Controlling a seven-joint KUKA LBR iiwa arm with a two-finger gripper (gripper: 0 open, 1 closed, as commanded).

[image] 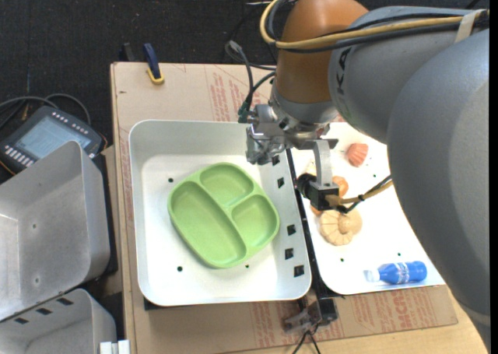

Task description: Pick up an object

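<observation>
My gripper (264, 148) hangs over the far right corner of the left bin (148, 189), close to the wall between the two bins. Below and left of it a green divided plate (224, 213) lies flat in that bin. In the right bin (412, 228) I see a tan ridged pumpkin-like toy (341, 226), a small orange piece (336, 187) just above it, a peach shell-shaped piece (356, 153) farther back, and a blue bottle (398, 272) lying on its side near the front. Nothing shows in the gripper's grasp.
The big grey arm covers the right bin's far and right side. The bins rest on a cardboard sheet (187, 92) bearing a blue-and-yellow clamp (153, 64). A grey housing (47, 212) stands left of the bench.
</observation>
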